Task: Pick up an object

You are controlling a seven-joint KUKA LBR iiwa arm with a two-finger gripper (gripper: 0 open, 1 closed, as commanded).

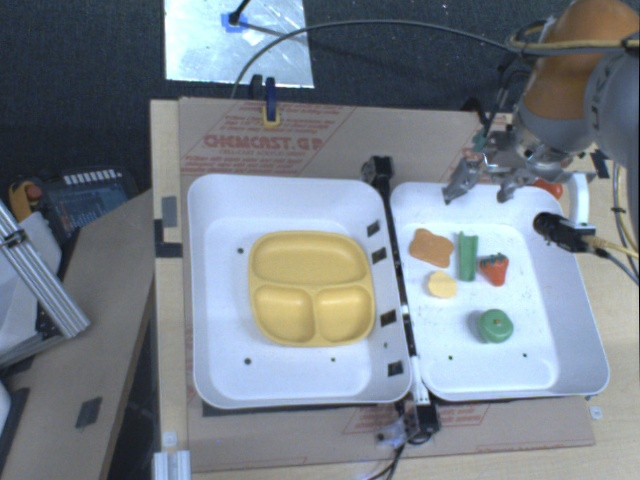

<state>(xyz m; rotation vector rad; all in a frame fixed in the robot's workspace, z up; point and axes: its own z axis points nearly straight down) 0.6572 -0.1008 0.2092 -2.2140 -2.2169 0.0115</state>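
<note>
On the counter point(300, 133) my hand point(484, 190) hangs spread open and holding nothing over the right bin point(570, 368) far edge, orange piece point(431, 247) and green stick point(467, 255) lying below.

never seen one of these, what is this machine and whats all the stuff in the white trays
One camera looks down at a slant on a bench. The grey and orange thing at the right is a robot arm; its gripper, two fingers spread open, hangs over the far edge of the right bin and holds nothing. That bin holds toy food: an orange piece, a green stick, a red strawberry-like piece, a yellow piece and a round green piece. The left bin holds a yellow divided plate.
</note>
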